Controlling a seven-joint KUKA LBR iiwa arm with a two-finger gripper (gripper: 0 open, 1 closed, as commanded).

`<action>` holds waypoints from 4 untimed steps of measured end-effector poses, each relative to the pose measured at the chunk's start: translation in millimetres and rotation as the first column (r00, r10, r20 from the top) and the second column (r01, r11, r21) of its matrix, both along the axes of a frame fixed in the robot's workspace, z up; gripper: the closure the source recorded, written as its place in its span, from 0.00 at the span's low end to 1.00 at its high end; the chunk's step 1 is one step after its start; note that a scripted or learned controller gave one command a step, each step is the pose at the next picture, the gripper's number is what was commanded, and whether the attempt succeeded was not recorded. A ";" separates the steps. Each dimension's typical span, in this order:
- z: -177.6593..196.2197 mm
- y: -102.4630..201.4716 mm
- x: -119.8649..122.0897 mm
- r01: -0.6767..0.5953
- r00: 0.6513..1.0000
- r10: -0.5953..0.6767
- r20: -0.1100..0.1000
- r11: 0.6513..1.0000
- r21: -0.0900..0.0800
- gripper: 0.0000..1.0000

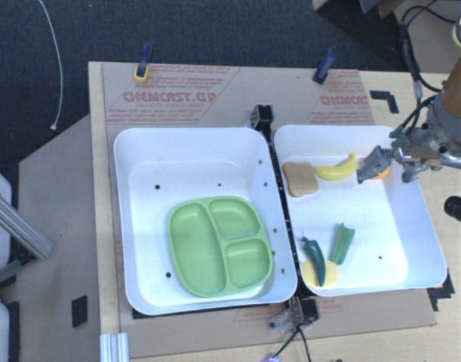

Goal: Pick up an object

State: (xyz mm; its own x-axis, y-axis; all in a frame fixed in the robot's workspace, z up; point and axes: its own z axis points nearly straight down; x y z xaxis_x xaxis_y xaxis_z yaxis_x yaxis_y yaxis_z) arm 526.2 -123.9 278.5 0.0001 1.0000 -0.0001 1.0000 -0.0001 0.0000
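Note:
My gripper [386, 172] hangs over the back right part of the right bin [411, 277], reaching in from the right. It is open, its two fingers spread apart. A small orange object [379, 174] lies just under the left finger, partly hidden by it; I cannot tell whether they touch. A yellow banana [336, 170] lies just left of the gripper, next to a tan bread-like piece [299, 178]. Toward the bin's front lie a green stick-shaped item [341, 244] and a yellow item with a dark green top [316, 265].
The left bin [139, 164] holds a green divided plate [219, 245]. A black clamp [262, 115] sits at the back between the bins, and two blue clips [324, 66] hold the cardboard's far edge. Bare bin floor lies at the right bin's front right.

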 end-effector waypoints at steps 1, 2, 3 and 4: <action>-47.6 6.2 7.6 0.001 1.000 -0.001 -0.002 1.000 0.001 0.00; -97.2 2.5 -2.0 0.001 1.000 -0.001 -0.007 1.000 0.002 0.00; -158.2 10.9 -4.6 0.000 1.000 0.000 -0.008 1.000 0.003 0.00; -143.9 10.1 -2.5 0.001 1.000 -0.001 0.001 1.000 0.000 1.00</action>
